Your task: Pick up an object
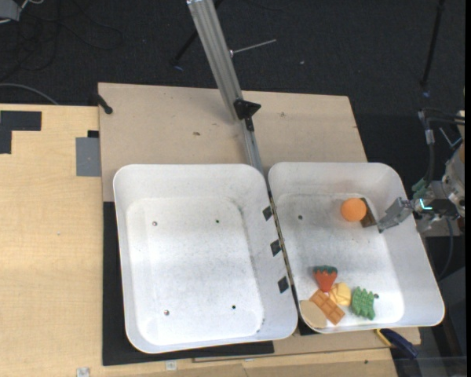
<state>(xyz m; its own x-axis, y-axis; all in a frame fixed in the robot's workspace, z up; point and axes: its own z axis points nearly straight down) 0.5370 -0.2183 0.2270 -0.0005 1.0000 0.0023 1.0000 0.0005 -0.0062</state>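
End effector [388, 216] hovers at the right bin's [412, 297] right rim, finger spread unclear, just beside an orange ball [353, 209]; a centred, straight-down approach would likely serve best.

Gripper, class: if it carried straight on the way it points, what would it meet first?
Probably the orange ball: the gripper points left across the right bin, with the ball just ahead. Height is unclear from this slant.

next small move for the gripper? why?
Probably ease the gripper left toward the orange ball. It sits at the right bin's right edge, just right of the ball and level with it; the other toys are clustered at the near corner.
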